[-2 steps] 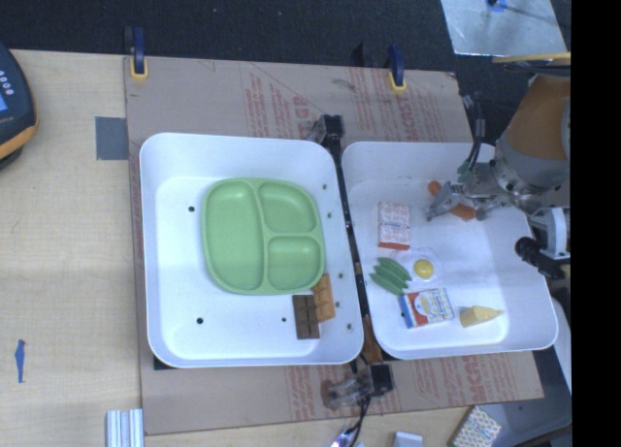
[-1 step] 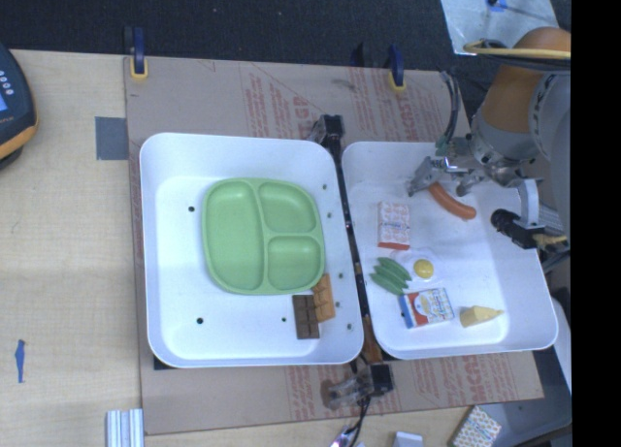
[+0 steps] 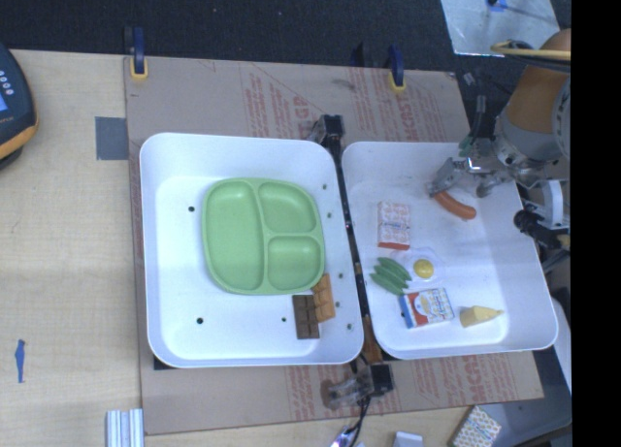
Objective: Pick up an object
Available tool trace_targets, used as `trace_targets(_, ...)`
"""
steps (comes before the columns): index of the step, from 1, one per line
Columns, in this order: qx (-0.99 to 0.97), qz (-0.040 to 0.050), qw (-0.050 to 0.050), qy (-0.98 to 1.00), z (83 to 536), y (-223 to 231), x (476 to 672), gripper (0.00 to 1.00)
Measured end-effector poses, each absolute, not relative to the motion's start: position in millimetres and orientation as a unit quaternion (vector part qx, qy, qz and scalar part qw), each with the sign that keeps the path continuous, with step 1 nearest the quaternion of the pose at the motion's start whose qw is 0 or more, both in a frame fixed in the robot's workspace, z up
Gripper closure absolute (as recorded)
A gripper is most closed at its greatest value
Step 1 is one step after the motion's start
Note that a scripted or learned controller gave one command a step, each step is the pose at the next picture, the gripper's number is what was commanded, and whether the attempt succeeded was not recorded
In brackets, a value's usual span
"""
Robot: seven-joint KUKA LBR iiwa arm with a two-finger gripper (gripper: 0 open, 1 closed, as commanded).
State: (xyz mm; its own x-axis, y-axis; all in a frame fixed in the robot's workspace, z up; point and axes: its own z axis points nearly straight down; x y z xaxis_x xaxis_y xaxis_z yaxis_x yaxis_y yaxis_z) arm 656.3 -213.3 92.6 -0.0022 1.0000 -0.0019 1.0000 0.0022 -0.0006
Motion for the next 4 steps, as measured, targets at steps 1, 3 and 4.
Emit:
trace_targets(1, 0.705, -0.0015, -0.002, 0.710, 92, -179, 656.3, 0.00)
trace_targets(3, 0.705, -0.0026, -0.002, 0.710, 89, -210, 655.5, 0.00)
trace_targets(4, 0.705, -0.0017, -0.002, 0.709, 92, -192, 656.2, 0.00)
